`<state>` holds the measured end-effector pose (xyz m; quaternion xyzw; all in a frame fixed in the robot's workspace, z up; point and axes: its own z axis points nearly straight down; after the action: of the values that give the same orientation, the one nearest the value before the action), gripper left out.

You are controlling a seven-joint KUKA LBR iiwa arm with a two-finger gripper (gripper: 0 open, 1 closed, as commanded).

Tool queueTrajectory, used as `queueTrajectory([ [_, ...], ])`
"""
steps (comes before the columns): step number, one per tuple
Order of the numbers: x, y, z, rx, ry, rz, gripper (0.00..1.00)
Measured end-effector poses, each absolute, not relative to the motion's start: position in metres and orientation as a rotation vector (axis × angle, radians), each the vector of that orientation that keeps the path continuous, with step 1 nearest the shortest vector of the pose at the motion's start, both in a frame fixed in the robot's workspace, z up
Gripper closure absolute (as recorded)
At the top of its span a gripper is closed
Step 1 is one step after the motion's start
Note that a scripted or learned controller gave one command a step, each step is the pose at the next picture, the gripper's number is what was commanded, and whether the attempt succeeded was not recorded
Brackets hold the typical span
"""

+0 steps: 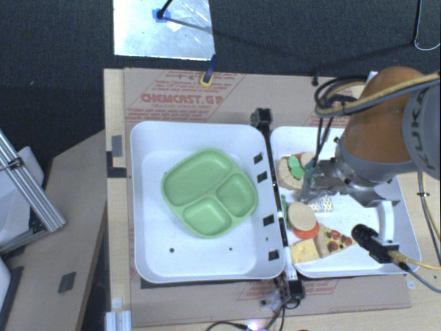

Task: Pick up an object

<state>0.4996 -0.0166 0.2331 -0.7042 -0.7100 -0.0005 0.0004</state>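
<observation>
I have the gripper low in the right bin, among toy food; a round bun lies just beneath it, a pizza slice beyond. I cannot tell its grip state.

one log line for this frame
arm: over right bin | gripper: low by toy food | left bin: green tray

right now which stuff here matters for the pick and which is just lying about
For the pick:
gripper
sandwich
round bun
pizza slice
cheese wedge
right bin

Lying about:
green divided plate
left bin
foil sheet
</observation>
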Motion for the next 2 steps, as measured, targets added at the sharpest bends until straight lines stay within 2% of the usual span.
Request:
queueTrajectory([
  [2, 0.4997, -0.0051, 0.2268, -2.214, -2.230, -0.002, 1.00],
])
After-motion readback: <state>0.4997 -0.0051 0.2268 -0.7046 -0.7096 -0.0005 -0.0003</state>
